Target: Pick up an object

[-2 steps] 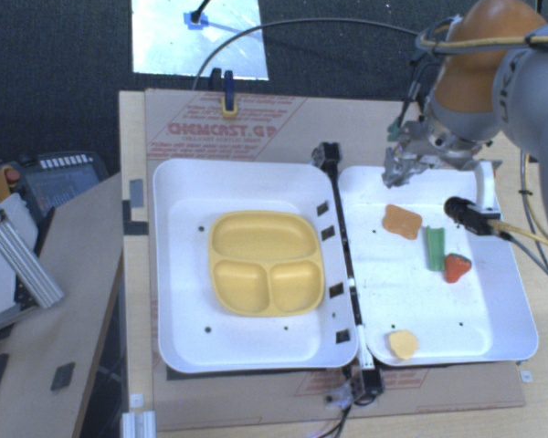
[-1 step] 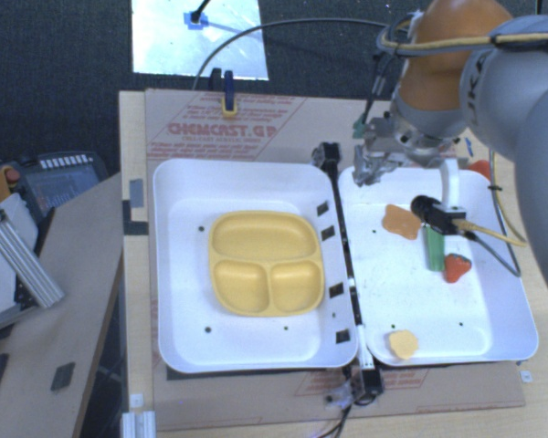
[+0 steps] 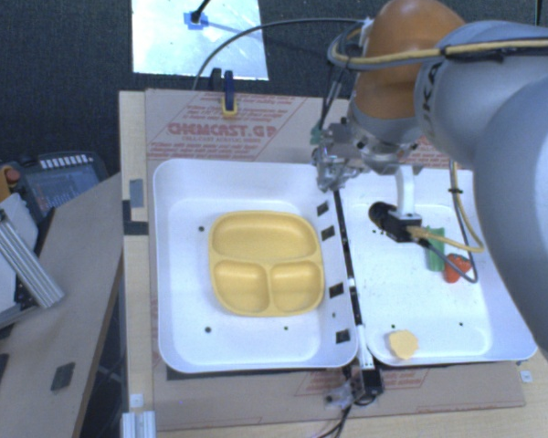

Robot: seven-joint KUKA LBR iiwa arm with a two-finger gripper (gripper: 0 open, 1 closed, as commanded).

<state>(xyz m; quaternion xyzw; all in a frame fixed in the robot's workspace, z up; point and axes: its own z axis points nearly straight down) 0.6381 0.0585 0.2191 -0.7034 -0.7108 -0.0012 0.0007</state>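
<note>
My gripper hangs over the far end of the wall between the two bins, beneath the orange wrist band. A small pale-yellow chunk lies near the front edge of the right bin. A toy carrot, orange with a green top, rests toward that bin's right side, partly behind a yellow cable. A yellow divided plate lies flat in the middle of the left bin. The gripper is well away from all three.
The big grey arm covers the right bin's far right corner. A cardboard sheet lies under the bins. A handheld controller and a metal rail sit on the side table at left.
</note>
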